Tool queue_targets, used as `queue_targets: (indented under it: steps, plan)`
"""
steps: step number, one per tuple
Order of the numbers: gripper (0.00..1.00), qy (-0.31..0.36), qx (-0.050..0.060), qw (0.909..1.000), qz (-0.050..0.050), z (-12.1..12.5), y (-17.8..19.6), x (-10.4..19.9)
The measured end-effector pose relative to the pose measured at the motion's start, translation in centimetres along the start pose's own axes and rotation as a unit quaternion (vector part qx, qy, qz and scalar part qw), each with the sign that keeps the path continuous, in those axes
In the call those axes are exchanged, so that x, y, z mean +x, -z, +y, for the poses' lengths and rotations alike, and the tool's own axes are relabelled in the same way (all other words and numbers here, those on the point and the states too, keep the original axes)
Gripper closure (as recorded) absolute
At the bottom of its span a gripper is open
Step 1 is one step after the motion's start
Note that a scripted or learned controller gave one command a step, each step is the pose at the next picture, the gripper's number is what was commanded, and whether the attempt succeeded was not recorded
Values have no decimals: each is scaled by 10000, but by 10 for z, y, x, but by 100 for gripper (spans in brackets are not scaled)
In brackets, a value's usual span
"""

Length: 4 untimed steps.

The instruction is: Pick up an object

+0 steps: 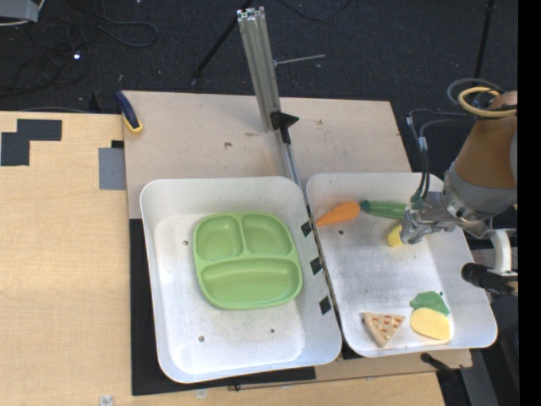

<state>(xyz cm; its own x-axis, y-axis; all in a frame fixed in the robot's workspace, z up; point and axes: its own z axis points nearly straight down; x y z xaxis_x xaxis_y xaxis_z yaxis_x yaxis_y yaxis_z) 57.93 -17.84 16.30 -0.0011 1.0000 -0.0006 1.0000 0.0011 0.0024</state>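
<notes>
Yellow piece [394, 238] just beside gripper [412, 233]

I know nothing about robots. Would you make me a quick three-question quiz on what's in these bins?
1. True or false: the green divided plate lies in the left bin.
2. Which toy lies nearest the gripper? A) pizza slice B) small yellow piece C) carrot
3. Fill in: the arm reaches over the ____ bin.

Key: 1 true; 2 B; 3 right.
</notes>
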Motion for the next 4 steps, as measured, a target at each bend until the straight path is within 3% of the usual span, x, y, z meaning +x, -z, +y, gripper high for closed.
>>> queue_targets:
  steps: [1, 3, 4]
  plan:
    - [100, 0, -5, 10000, -3, 1, 53, -1]
    - [100, 17, 33, 10000, 18, -11, 54, 108]
    - [100, 20, 37, 10000, 18, -28, 54, 168]
